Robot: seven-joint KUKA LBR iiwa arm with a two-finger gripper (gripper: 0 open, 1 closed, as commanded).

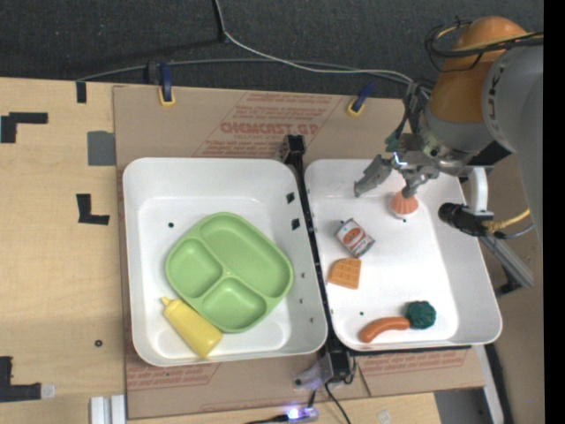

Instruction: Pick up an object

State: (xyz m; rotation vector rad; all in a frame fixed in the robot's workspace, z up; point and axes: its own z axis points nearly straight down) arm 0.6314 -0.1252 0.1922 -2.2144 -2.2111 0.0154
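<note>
Looking down on the bench now: 2 shallow white bins side by side on a brown cardboard sheet (265,122), clipped at its far edge by 2 yellow clamps.

The arm (481,78) reaches in from the right, grey with its orange band, and the gripper (393,179) hangs over the far part of the right bin (459,272), close to that bin's far wall. Its 2 fingers are spread apart, nothing between them. One finger (369,180) points toward the divider between the bins; the other sits right above a small pinkish-orange object (404,204), rounded, whether touching it I cannot tell.

Open room: the right bin has bare white floor along its right side and in its middle. Near the divider lies a small can (352,236), red and white label, tipped on its side. Just toward the near side of it, a waffle-textured orange square (345,274). Along the near wall, a smooth orange sausage (384,329) lies beside a bumpy dark-green broccoli piece (421,314), the 2 nearly touching.

The left bin (146,237) is more crowded. A light-green divided plate (229,271), 3 compartments, glossy plastic, fills its centre. A yellow mustard bottle (189,326) lies tilted at the near-left corner, against the plate's rim. Bare floor runs along the far wall.
</note>
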